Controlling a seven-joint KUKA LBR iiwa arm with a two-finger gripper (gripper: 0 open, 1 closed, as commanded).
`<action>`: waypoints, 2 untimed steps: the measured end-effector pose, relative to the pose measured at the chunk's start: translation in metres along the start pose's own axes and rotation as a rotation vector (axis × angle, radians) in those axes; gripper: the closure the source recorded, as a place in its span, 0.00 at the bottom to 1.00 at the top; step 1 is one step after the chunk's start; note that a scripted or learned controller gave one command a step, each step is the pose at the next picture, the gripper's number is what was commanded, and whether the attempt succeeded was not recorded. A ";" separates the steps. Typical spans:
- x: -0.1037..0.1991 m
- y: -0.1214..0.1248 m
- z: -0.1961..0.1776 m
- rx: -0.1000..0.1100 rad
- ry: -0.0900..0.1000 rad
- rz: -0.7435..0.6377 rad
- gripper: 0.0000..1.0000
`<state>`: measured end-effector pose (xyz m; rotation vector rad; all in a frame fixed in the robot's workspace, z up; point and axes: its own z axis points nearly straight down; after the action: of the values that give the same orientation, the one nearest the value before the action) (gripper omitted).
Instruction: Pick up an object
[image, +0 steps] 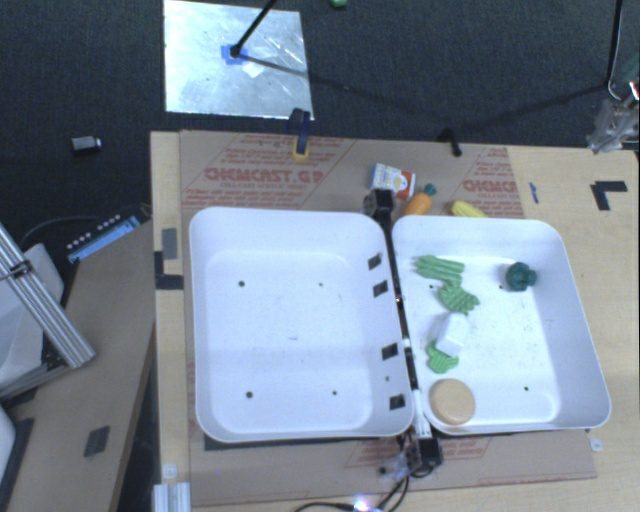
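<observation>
Left to right now: the left shallow white plastic bin (215, 300) offers no target. The brown board (330, 160) under both bins reads "CHEMCAST" in red. Into the right white bin (575, 330): a green ridged piece (440, 267) lying long-axis left-right, a tan round disc (452, 401) at the near corner, a dark teal ball (519, 276). The claw's state I can't tell.

I am looking down at the bench (560, 170), a flat brown board with red words on it. Two white bins are sitting on it side by side, the left bin (215, 240) touching the right bin (575, 330). An orange thing (418, 203) and a yellow thing (467, 209) are lying just behind the bins.
</observation>
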<state>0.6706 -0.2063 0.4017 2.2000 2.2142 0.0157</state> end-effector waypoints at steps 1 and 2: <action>0.000 -0.022 -0.126 0.005 0.002 0.000 1.00; -0.001 -0.108 -0.106 0.022 0.008 0.007 1.00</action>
<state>0.5607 -0.2068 0.5053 2.2234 2.2211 0.0006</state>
